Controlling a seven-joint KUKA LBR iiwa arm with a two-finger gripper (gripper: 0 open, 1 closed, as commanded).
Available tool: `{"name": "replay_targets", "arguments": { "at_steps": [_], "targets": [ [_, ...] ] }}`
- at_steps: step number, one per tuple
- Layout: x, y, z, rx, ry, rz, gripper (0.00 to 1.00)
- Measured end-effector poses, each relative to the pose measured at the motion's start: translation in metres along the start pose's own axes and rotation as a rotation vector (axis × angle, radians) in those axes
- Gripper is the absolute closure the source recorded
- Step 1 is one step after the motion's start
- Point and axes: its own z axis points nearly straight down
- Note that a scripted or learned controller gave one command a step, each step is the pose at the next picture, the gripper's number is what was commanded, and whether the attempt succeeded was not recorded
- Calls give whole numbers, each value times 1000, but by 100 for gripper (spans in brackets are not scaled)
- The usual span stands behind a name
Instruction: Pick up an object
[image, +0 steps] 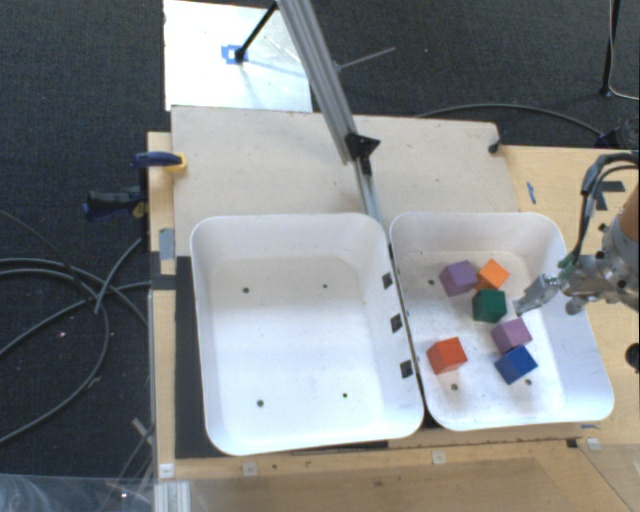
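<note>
The right bin holds several small blocks. A purple block and an orange block lie toward the back, with a green block just in front of them. A mauve block and a blue block sit nearer the front right, and a red-orange block lies at the front left. My gripper reaches in from the right edge. It is just right of the green block and above the mauve one, and I see nothing held in it.
The left bin sits beside the right one. A slanted metal pole crosses the back of the bench. Cables lie on the dark floor at left, and a blue clamp grips the bench's left edge.
</note>
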Motion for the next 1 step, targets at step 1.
{"name": "replay_targets", "arguments": {
  "at_steps": [1],
  "targets": [
    [11,28,54,4,0,-3,0]
  ]
}}
